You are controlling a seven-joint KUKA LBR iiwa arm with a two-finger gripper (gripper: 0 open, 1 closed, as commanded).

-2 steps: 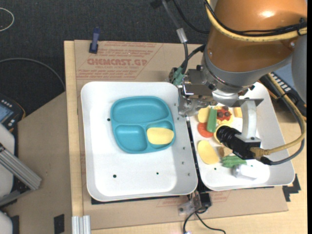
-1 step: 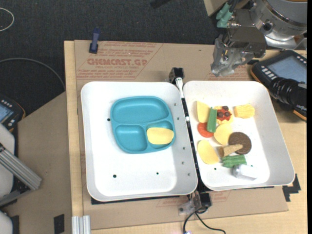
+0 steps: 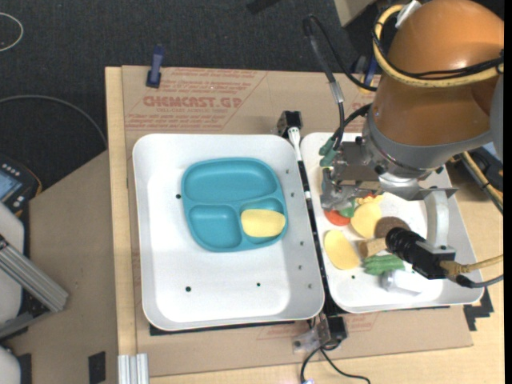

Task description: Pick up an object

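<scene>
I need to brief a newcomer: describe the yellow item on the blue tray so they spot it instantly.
Start at the left white bin, which holds a blue divided tray. In the tray's lower right compartment lies the pale yellow rounded item. It is the only object on that tray; the other yellow pieces lie in the right bin, under the arm.

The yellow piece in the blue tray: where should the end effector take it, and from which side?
Probably straight from above, closing across the narrow middle of the yellow piece. It lies flat and rounded in a lower right compartment of the blue tray, whose ridges would likely block a low sideways approach. Nothing else lies beside it there.
</scene>
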